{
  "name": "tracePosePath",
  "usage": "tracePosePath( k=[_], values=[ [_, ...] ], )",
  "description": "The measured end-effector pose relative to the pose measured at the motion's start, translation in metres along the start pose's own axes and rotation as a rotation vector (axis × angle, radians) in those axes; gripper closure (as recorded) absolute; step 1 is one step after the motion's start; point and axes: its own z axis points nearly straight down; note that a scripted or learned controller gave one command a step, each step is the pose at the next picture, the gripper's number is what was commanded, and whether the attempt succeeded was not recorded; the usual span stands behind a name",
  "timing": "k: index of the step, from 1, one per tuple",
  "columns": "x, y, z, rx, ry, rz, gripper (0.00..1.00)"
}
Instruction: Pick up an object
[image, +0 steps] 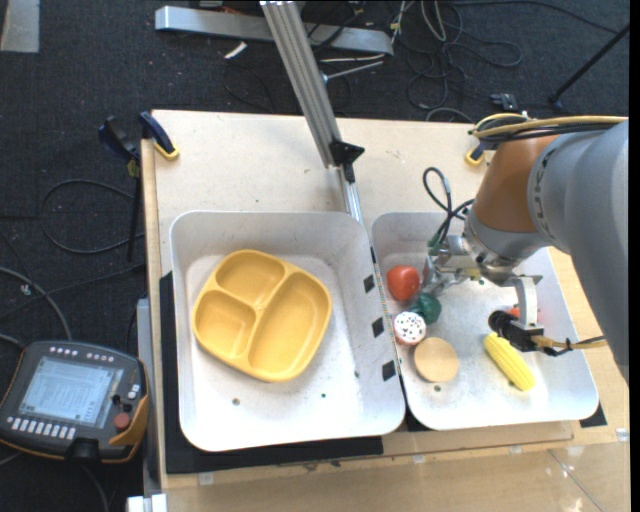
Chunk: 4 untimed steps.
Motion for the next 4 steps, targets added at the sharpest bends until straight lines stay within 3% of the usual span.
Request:
tracePosePath(
  k=[1, 2, 3, 4],
  values=[
    [0.018, -0.056, -0.036, 0.004, -0.001, 0.008, 1.0],
    [0.036, -0.078, -0.103, -0.002, -0.002, 0.003, 1.0],
    [-0.001, -0.082, 0.0, 0.0, -0.004, 0.011, 1.0],
    [0.001, -0.082, -0.011, 0.001, -0.002, 0.009, 1.0]
  ],
)
